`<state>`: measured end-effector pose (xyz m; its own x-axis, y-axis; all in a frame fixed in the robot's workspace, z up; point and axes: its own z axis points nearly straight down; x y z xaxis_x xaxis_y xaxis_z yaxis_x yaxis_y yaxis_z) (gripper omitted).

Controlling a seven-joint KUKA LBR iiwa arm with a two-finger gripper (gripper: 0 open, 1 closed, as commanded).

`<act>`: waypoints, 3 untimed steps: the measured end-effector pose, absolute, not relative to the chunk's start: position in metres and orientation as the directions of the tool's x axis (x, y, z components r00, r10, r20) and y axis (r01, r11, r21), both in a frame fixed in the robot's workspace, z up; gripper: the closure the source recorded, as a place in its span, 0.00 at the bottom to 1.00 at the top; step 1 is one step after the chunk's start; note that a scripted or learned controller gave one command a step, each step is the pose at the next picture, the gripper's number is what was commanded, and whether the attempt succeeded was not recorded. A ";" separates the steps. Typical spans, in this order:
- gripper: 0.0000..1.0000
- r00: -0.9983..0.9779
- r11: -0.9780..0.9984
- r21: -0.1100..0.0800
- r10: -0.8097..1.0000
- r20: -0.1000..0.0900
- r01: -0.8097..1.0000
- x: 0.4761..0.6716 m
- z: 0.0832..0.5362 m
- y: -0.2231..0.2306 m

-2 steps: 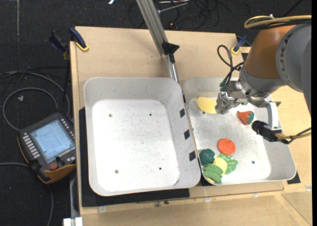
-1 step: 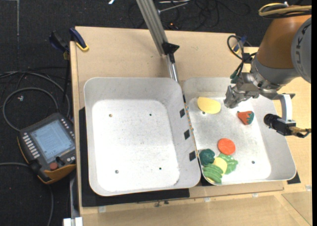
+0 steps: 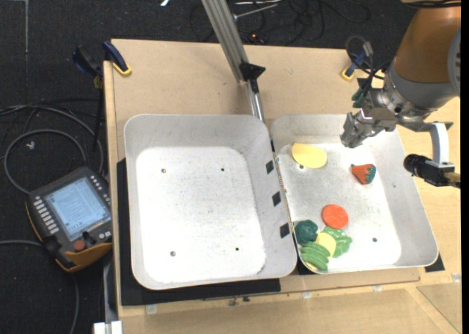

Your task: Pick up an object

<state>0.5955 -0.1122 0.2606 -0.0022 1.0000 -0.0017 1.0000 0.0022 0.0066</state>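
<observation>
White right bin (image 3: 410, 248) is seen holding a yellow disc (image 3: 309, 156), strawberry toy (image 3: 363, 173), orange disc (image 3: 335, 216), green vegetable cluster (image 3: 320, 242) — gripper (image 3: 355, 135) poised above, jaw state indiscernible, wooden bench (image 3: 190, 76), black carpet beyond.

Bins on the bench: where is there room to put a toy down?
The left bin has a bare floor, wall to wall. The right bin is crowded: yellow piece, strawberry, orange disc, green pile. The pincer hangs over its far end.
</observation>
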 end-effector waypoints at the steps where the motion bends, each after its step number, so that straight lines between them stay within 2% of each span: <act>1: 1.00 -0.009 0.009 0.002 1.000 0.001 1.000 0.610 0.259 -0.051; 3: 1.00 -0.008 0.008 0.000 1.000 0.001 1.000 0.627 0.236 0.049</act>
<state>0.6268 0.0492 0.2357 -0.0084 1.0000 0.0011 1.0000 0.0084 0.0002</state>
